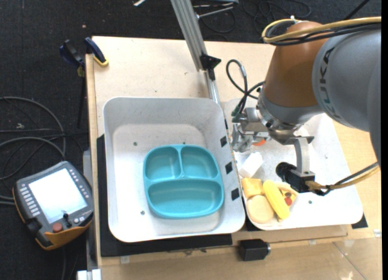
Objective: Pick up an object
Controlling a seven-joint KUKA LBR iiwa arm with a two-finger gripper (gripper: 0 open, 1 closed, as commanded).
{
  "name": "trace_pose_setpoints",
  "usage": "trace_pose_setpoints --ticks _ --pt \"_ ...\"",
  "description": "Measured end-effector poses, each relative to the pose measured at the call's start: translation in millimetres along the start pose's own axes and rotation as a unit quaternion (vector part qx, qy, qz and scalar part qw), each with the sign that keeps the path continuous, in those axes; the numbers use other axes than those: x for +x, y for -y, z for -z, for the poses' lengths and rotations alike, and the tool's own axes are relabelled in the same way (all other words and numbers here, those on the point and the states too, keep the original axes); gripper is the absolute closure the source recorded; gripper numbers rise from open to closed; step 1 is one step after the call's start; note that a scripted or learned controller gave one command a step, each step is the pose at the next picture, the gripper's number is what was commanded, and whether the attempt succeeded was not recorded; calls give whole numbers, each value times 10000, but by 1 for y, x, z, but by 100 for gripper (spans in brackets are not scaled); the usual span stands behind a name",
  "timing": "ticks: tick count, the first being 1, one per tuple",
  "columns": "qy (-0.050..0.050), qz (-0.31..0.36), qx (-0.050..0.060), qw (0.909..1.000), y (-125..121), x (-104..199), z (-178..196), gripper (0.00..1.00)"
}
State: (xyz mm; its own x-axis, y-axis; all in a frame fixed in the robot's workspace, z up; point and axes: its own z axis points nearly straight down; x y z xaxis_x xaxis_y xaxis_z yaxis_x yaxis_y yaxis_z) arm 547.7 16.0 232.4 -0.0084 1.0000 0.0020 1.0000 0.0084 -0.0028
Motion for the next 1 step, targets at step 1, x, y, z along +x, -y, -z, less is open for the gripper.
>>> trace_pose_setpoints --ticks 1 --pt "-1 6 -14 10000 14 55 11 100"
